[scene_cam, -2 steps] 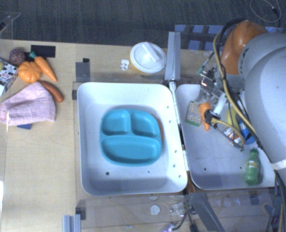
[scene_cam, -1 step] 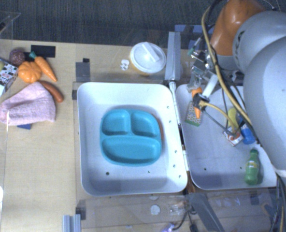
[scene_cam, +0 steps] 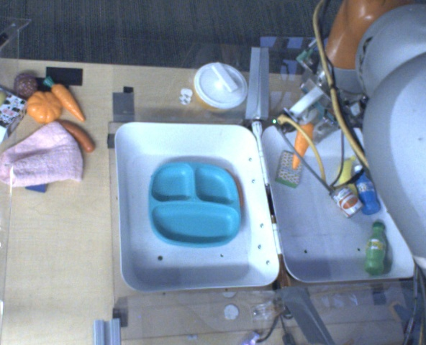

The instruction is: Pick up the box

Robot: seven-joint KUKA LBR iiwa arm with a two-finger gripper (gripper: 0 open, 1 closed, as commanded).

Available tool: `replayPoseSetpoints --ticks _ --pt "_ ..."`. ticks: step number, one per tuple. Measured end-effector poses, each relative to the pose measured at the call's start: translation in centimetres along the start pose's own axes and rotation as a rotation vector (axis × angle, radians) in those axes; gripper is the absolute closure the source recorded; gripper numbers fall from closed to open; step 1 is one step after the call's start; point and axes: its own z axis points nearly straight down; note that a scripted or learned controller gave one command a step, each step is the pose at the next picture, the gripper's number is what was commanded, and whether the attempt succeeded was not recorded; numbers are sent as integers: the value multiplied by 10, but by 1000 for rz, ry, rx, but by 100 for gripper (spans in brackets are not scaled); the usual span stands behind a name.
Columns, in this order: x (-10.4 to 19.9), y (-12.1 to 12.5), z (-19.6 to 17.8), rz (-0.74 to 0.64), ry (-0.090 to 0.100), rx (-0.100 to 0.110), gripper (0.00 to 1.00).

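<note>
While the gripper [scene_cam: 304, 115] hangs at the right bin's [scene_cam: 321, 254] twelve o'clock edge, jaw state cannot be told; the box [scene_cam: 288, 169] lies flat at its ten o'clock.

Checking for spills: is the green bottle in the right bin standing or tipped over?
Tipped. The green bottle lies flat on the floor of the right bin, cap toward the far side, near the bin's front right corner.
</note>
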Motion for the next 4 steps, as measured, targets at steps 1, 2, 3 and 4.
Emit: replayPoseSetpoints --ticks 1,2,3,4 --pt "-51 31 119 -245 7 -7 100" --pt "-53 -1 36 -66 1 1 100" --pt "-52 -2 26 -74 1 2 100" --pt "-50 -4 17 -81 1 2 100"
